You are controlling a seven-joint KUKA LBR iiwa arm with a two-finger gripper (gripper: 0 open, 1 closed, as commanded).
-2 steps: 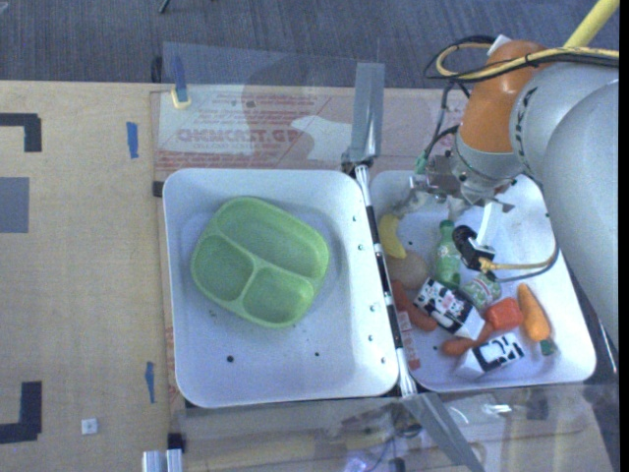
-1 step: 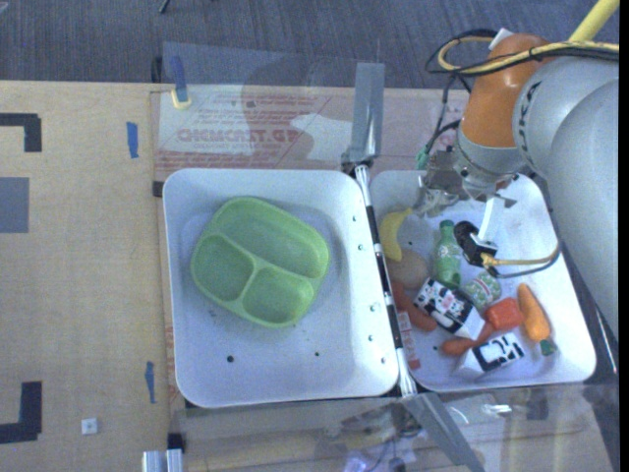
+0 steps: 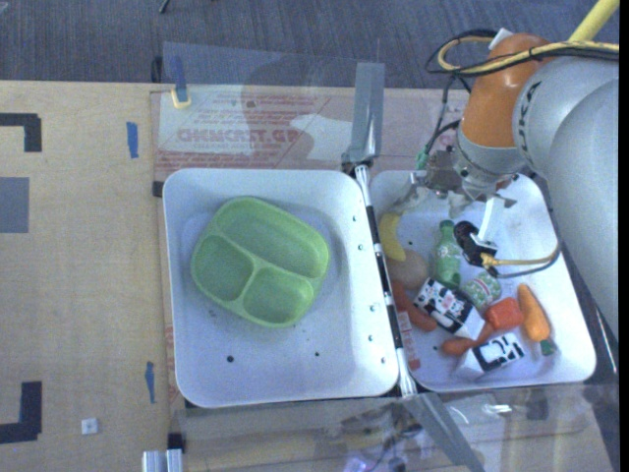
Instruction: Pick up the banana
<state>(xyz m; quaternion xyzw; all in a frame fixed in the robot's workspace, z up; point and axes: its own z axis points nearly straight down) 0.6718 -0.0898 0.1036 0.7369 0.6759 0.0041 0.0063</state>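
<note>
My grey arm [image 3: 580, 155] comes in from three o'clock, its orange band [image 3: 496, 101] bent over the twelve o'clock end of the right-hand white bin [image 3: 570, 362]. Beside it, at nine o'clock across the shared rim, the left bin [image 3: 295, 362] carries a green divided plate [image 3: 260, 261].

My fingers [image 3: 460, 187] hang below the wrist near the right bin's far wall; whether they are spread or pressed together I cannot tell, and nothing shows between them.

The banana [image 3: 392, 236] lies on the bin floor against the left wall, at about eight o'clock from my fingers, near but apart. Its long axis runs roughly twelve to six. I judge I must shift toward eight o'clock, descend, and close across its width.

A green bottle [image 3: 448, 254] stands just beside it at three o'clock, which could crowd the grasp.
</note>
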